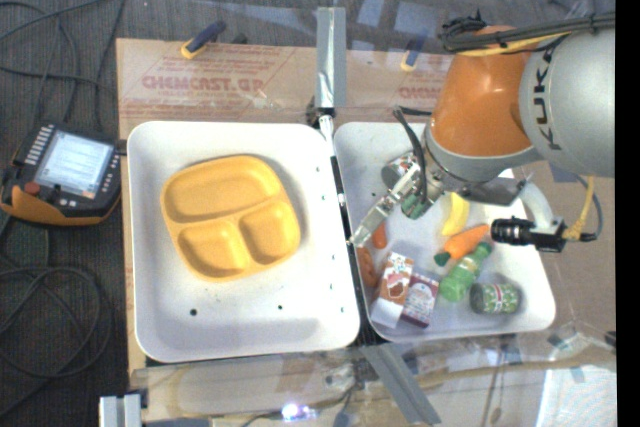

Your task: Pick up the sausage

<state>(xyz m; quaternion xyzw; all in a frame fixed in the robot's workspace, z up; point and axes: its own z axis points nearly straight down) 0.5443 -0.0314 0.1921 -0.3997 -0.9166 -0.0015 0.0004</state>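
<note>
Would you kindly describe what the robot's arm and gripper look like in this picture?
The arm is a rounded grey body with dark lettering, ending in a wide orange band. Black cables run along its top and loop beside the wrist. The gripper is slim, silvery metal with dark fittings.

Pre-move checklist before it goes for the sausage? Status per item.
1. Sausage located: ok, a reddish piece at the left wall of the right bin.
2. Gripper position: ok, low in the right bin, right by the sausage.
3. Sausage between the fingers: cannot tell.
4. Clutter near target: not ok, small cartons lie close beside it; carrot and green bottle sit further right.
5. Bin wall clearance: not ok, sausage is tight against the divider.
6. Left bin: ok, yellow tray lies apart from the work.
</note>
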